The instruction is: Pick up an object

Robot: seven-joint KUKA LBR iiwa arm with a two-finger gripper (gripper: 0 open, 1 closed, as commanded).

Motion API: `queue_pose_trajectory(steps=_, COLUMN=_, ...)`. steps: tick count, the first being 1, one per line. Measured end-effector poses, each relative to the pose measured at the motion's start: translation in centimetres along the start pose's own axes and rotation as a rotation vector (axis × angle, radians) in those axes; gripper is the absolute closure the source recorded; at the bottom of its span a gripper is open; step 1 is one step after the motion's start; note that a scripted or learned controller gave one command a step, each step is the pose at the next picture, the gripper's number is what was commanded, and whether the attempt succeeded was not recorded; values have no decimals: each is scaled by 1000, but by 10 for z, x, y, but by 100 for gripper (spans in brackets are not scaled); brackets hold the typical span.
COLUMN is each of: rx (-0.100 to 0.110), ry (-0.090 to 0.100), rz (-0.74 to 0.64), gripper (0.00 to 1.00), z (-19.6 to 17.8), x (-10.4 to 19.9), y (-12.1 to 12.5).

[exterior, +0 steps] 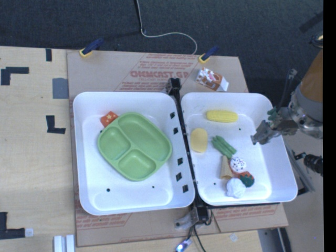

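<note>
The grey two-finger gripper (261,136) hangs over the right edge of the right shallow white bin (273,185), whether spread or pressed together I cannot tell, well apart from the yellow plastic corn cob (221,116), while the green 3-compartment plate (135,146) sits in the left bin (89,193).

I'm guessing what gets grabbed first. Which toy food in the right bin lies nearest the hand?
The green ridged vegetable, mid-bin, lies closest to the hand. The yellow corn cob and pale yellow oval piece sit farther left; the ice cream cone lies lower.
</note>
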State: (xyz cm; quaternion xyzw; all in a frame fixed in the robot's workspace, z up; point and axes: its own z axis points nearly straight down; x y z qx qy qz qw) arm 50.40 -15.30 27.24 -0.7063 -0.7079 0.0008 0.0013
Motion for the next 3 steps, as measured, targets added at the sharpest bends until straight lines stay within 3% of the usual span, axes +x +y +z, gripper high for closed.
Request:
queue_pose_trajectory(steps=1, rx=2, ry=1, rz=0, gripper=100, z=36, x=44, y=-21)
queue_pose_trajectory(steps=2, rx=-4, ry=-1, rz=-2, gripper=100, z=-28, x=104, y=-9)
queue_pose_trajectory(steps=3, rx=-7, ry=1, rz=-7, gripper=100, z=-89, x=169, y=-20)
